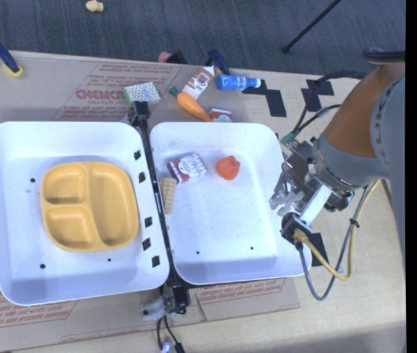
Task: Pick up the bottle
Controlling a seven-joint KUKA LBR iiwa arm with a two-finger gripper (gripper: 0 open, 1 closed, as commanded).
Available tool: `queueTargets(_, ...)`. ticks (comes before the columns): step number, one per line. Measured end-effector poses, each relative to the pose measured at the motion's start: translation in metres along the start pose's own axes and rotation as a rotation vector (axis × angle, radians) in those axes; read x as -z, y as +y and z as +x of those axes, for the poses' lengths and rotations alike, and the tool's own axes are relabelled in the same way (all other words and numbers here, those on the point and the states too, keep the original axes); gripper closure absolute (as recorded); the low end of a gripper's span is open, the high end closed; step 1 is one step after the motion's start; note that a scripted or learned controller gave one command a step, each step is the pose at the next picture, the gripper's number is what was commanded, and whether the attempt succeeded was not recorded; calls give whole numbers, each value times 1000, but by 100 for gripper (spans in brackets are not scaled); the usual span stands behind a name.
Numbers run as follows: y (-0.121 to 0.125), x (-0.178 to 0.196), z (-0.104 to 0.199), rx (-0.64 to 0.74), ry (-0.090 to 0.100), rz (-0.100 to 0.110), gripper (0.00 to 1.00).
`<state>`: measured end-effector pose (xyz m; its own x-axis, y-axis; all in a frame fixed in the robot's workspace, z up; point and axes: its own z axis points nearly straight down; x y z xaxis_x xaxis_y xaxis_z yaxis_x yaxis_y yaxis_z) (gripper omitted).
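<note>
so my hand (290, 210) sits at the right bin's (223, 267) right rim, can't tell its grip state, and the bottle (237, 82) lies on the tabletop (355, 300) beyond that bin's far edge, long axis running left-right

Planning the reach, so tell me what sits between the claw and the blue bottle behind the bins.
In the camera view, the right bin's far corner rim and bare bench lie between the claw and the blue bottle.
</note>
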<state>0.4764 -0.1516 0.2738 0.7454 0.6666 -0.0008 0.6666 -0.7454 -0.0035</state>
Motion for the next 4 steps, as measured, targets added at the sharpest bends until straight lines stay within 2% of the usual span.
queueTargets(1,-16,-107,13,15,-1,4,100)
queueTargets(2,-63,-8,56,-202,0,2,100)
queueTargets(3,-65,-61,57,48,-2,4,100)
queueTargets(4,-58,-83,51,413,-2,3,100)
